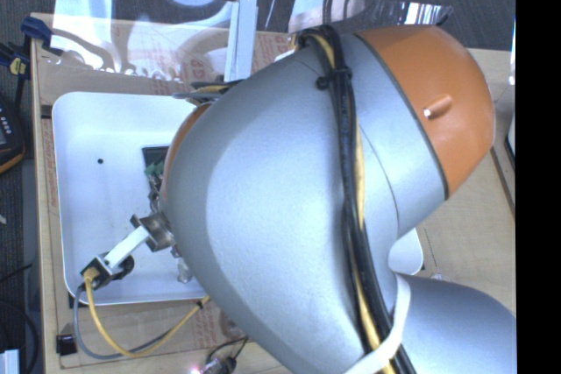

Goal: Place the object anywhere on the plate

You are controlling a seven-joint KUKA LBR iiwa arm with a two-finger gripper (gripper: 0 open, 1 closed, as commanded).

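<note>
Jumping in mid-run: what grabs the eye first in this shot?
The arm dominates, its grey bulk and orange band covering the centre and right of the view. Past it on the left, the left bin shows bare white floor, with a small dark object at the arm's edge. A yellow cable loops below the bin's near rim.

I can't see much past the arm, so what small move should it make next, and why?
Probably lift straight up a little. The arm hangs low over the left bin and covers most of it, with the plate and claw hidden beneath; only a dark item's edge peeks out, so nothing can be confirmed.
</note>
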